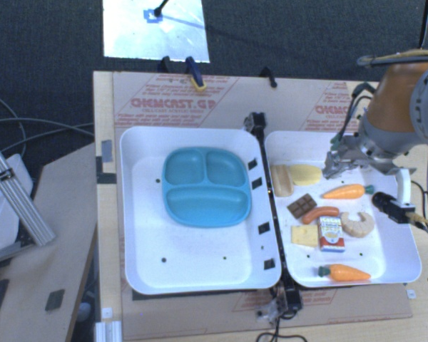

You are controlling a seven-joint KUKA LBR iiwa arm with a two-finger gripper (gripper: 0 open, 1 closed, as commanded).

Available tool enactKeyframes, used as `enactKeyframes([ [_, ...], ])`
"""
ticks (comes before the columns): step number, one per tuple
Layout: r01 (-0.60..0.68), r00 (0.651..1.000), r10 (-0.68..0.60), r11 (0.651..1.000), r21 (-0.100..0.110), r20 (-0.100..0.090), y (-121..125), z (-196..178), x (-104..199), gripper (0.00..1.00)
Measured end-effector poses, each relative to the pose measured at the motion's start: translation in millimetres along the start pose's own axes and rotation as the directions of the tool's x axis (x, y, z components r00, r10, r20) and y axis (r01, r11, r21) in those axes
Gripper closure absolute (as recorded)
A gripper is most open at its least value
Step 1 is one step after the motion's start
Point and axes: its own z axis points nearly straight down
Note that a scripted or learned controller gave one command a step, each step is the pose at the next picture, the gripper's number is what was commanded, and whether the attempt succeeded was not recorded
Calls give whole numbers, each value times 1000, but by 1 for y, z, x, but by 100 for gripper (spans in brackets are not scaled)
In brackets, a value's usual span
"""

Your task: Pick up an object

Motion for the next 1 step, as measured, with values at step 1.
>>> enactKeyframes([
  [1,4,1000,-4,1000,-3,1,3,-65,-1,100],
])
